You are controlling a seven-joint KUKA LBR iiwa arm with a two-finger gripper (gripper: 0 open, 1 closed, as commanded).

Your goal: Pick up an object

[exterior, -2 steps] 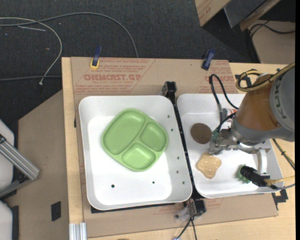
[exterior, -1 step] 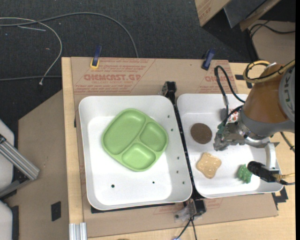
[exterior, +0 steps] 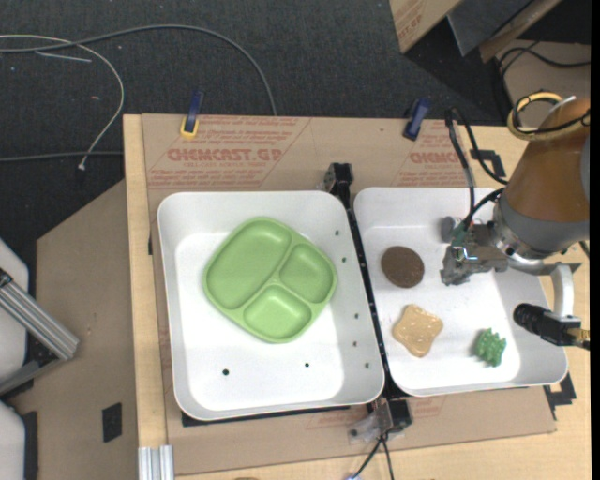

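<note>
two shallow white bins side by side on a bench topped with brown cardboard sheet (exterior: 281,150) printed in red lettering, pinned at the far edge by two blue clamps (exterior: 193,111), one left of centre, the other further right. black clips at the seam between the bins, one at the far end (exterior: 338,176) and one at the near end. around the bench, dark carpeted floor (exterior: 84,112) with a thin grey cable (exterior: 234,47) looping across it, a cardboard box corner (exterior: 422,23) at the top right, pale metal framing (exterior: 28,314) at the left edge.

in the left bin (exterior: 187,375), a green divided plate (exterior: 270,278) with three compartments, lying flat near the middle, turned at an angle to the bin walls; a few small dark specks on the white floor nearby.

in the right bin (exterior: 422,380), three small things well apart from one another: a round brown cookie-like disc (exterior: 402,266) toward the left and far side, a tan toast-shaped piece (exterior: 416,330) nearer the front, and a small green leafy piece (exterior: 489,346) toward the front right corner.

grey arm with orange band (exterior: 553,159) reaching in from the right, over the right bin. gripper (exterior: 458,262) low over the bin floor, just right of the brown disc and apart from it, beyond the tan piece. nothing seen between the fingers; how far apart the fingers stand, impossible to tell from this angle. black cabling (exterior: 469,159) trailing along the arm toward the far edge of the bench.
</note>
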